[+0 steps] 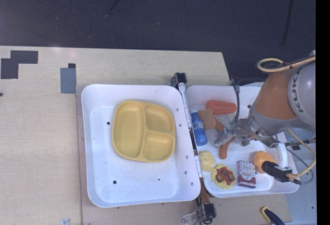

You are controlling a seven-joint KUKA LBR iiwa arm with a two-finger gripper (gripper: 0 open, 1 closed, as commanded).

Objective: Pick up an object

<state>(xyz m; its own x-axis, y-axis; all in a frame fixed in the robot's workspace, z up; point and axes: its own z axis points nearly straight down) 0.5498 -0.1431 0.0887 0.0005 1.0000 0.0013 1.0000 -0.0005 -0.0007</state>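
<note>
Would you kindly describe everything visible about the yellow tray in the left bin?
The yellow tray is a rounded, plastic-looking plate divided by raised ridges into three compartments, one long on its left and two smaller on its right. It lies flat, right way up, in the left bin, towards the bin's upper middle, resting on the white floor.

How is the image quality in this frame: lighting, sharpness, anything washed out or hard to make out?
Camera view: soft and low in detail overall; even light on the left bin, its white floor nearly washed out around the yellow divided plate; the floor beyond the bench is dark and underexposed; the small items in the right bin blur together, and the hand is a grey smear among them, its fingers unreadable.
</note>
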